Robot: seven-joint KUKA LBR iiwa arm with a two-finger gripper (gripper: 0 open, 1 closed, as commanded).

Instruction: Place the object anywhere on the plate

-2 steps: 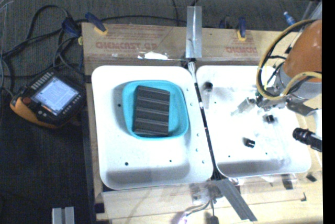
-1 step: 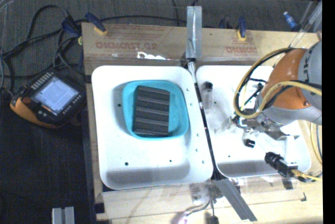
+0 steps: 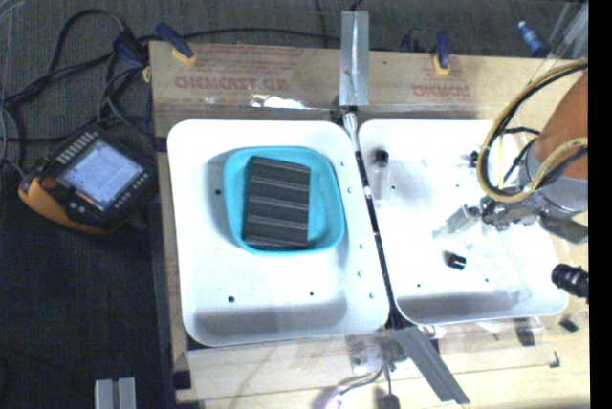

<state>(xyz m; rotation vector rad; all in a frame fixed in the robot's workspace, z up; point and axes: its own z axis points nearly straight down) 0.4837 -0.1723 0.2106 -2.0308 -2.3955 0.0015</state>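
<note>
pendant: a grey handheld control pendant with a lit screen and orange casing [image 3: 91,182] sits on the dark floor far left, black cables looping off it, well away from the bench.
left bin: a shallow white plastic bin [image 3: 273,312] takes the left half of the bench, with the plate pretty much in the middle of it.
plate: a light blue squarish plate with rounded corners [image 3: 330,206], sitting flat on the bin floor.
object: a dark grey ribbed rectangular block [image 3: 277,202] is lying on the blue plate, long side running front to back, tilted a touch. It covers most of the plate's middle, blue rim showing all round. It's a whole bin away from the fingers, nothing touching it.
divider: the two bin walls meet in the middle, with a metal post [image 3: 355,53] standing up behind them.
right bin: the other shallow white bin [image 3: 421,297] has a small dark bit near its top left [image 3: 380,157] and another small black piece [image 3: 455,259] lower down. Too tiny to say what they are.
gripper: silvery two-finger gripper [image 3: 457,221] hangs over the right bin, pointing left. Can't tell how the fingers are set, it's blurry there, and nothing is visibly between them.
arm: grey arm with an orange band [image 3: 569,125] comes in from the right, yellow and black cables looped around it, cut off at the edge.
</note>
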